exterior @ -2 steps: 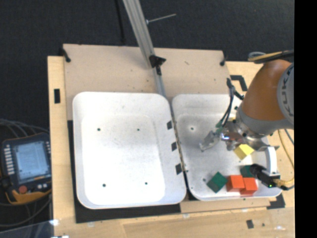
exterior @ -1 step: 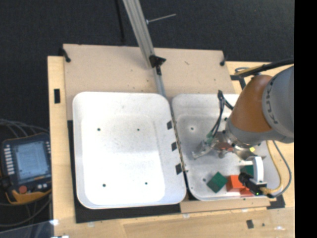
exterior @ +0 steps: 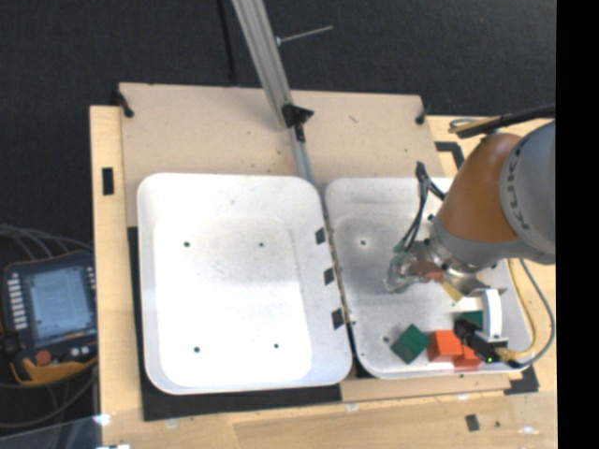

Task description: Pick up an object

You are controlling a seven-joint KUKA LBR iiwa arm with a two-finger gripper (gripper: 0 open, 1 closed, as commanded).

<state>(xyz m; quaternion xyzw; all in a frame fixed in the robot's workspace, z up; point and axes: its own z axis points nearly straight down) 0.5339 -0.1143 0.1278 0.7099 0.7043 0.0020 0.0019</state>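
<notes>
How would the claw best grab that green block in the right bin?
Probably from straight above, closing on two opposite flat sides of the green block. It lies flat, turned diamond-wise, with bare floor on its left. The orange block sits close on its right, so avoid pinching across that side.

Two bins sit side by side on a bench [exterior: 108,251]: the left bin [exterior: 150,251] and the right bin [exterior: 360,199]. In the right bin's near corner, a square block [exterior: 408,342] lies just left of a second block [exterior: 444,346]. The arm [exterior: 487,204] reaches over the right bin. A teach pendant [exterior: 51,302] rests left of the bench.
</notes>
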